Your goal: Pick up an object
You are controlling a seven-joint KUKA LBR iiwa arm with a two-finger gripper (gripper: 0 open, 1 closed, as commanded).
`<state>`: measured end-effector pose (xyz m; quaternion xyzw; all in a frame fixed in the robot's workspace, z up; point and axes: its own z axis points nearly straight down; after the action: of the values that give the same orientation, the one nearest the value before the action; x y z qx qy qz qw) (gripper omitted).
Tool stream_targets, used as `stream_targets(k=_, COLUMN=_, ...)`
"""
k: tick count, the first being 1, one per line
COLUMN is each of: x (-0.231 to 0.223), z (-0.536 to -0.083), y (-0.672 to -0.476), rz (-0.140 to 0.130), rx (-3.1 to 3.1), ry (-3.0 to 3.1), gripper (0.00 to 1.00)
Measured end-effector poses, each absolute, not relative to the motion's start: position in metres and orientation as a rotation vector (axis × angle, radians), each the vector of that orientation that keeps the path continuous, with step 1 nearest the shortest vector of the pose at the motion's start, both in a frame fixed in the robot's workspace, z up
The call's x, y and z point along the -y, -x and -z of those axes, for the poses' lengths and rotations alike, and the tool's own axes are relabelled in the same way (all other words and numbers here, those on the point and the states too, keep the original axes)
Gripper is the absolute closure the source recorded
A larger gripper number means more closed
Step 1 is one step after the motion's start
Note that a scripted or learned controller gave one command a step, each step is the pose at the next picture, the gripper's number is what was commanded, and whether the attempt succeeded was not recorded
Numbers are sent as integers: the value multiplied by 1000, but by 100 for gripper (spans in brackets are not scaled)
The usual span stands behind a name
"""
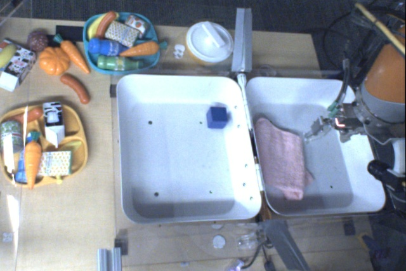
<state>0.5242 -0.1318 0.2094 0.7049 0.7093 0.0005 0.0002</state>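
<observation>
A small blue cube lies in the left bin, near its upper right part. A pink folded cloth lies along the left side of the right bin. My gripper hangs over the right bin, just right of the cloth's upper end, apart from it. The arm with its orange band reaches in from the right edge. Nothing shows between the fingers.
On the bench to the left stand a blue bowl of toy food, a yellow plate with more toys, and loose toy vegetables. A white lidded container sits behind the bins. A metal divider rises between them.
</observation>
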Motion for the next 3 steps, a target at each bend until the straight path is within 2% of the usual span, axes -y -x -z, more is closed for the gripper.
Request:
stream_targets(k=1, x=143, z=-197, y=-511, rz=-4, rx=-2112, ry=-2324, gripper=0)
stream_targets(k=2, x=127, z=-130, y=-539, rz=1, rx=-2140, ry=-2302, gripper=0)
stream_targets(k=3, x=148, z=-91, y=-558, rz=-13, rx=-2347, ry=-2074, gripper=0)
